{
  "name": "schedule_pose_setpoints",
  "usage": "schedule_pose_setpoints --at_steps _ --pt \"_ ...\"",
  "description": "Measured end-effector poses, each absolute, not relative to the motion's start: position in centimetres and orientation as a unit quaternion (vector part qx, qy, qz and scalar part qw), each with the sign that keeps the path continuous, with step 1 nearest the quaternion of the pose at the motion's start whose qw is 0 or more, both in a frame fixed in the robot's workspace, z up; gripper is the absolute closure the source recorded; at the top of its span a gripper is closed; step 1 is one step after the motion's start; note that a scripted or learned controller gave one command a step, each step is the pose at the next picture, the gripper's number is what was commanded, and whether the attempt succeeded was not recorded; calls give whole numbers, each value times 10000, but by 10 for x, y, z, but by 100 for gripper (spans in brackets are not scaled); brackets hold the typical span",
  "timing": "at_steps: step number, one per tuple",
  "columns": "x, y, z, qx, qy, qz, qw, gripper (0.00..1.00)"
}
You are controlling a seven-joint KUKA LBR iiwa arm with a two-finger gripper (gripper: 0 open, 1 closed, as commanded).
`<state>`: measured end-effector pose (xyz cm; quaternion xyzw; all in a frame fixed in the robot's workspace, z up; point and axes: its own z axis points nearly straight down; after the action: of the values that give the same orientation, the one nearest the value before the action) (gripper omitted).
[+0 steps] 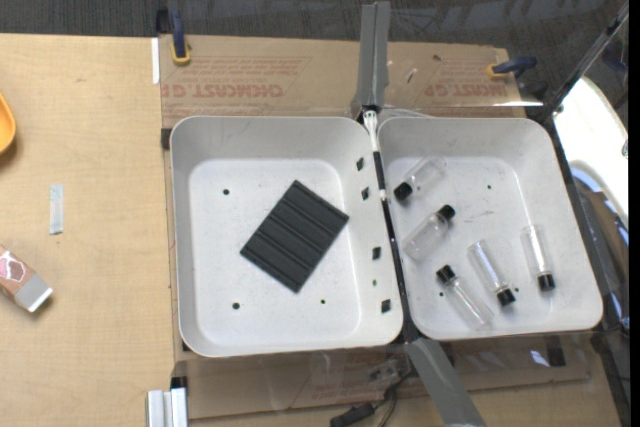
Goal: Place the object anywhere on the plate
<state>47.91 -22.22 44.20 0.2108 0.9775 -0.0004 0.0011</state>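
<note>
A black ribbed rectangular plate [295, 236] lies flat and turned at a slant in the middle of the left white bin [190, 215]. Several small clear vials with black caps lie scattered on the floor of the right white bin [560, 215]. One vial [418, 180] lies near that bin's back left. Another vial [432, 227] rests just below it. A third vial [463, 295] sits near the front, and more lie to its right [537, 255].
Both bins rest on brown cardboard [260, 87] held by clamps [178, 45] at the back. A grey divider bar [374, 55] runs between the bins. On the wooden bench to the left lie a small metal strip [56, 209] and a pale block [25, 283].
</note>
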Motion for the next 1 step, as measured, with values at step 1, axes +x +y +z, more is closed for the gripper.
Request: schedule_pose_setpoints --at_steps 1 --pt "479 -222 442 1670 9860 -3 9 100"
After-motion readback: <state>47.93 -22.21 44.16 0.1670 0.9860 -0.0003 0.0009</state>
